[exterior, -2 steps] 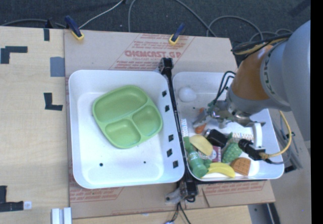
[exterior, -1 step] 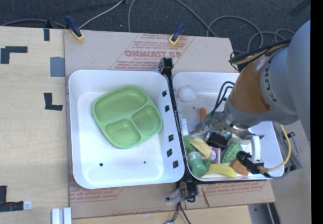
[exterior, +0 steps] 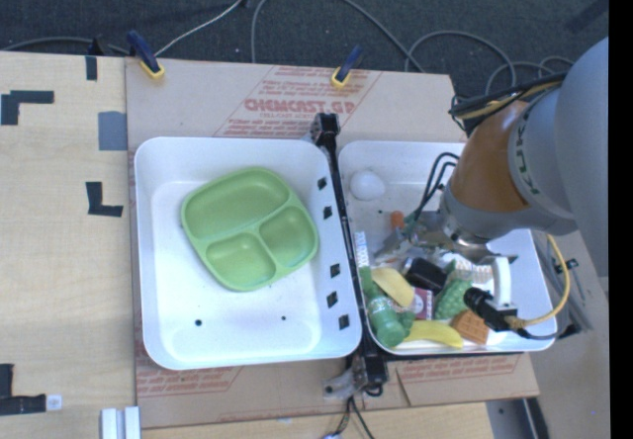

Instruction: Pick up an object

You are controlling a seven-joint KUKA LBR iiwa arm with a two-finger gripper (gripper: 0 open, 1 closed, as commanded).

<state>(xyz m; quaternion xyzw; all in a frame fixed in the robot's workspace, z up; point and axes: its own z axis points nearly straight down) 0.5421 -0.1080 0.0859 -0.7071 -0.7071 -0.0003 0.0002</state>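
Two shallow white bins sit side by side on the bench, the left bin and the right bin, split by a black divider that runs between them. A green three-compartment plate lies flat in the left bin, towards its upper half, well apart from everything else.

All the small items are heaped in the right bin. A white ball rests near the upper left corner, just beside the divider. Lower down, along the front of the bin, lie a yellow piece, a green bottle-like item, a yellow banana, a green bumpy toy and an orange waffle-like block, packed close and touching one another.

From the right, the grey arm with its orange band reaches down over the right bin. The gripper hangs low above the middle of the heap, with a black block just below it and the yellow piece just beside that to the left. Dark gripper parts blend with the clutter beneath, so I cannot tell whether anything sits between its tips or how wide it stands. A thin black cable loops from the wrist over the bin's upper part.
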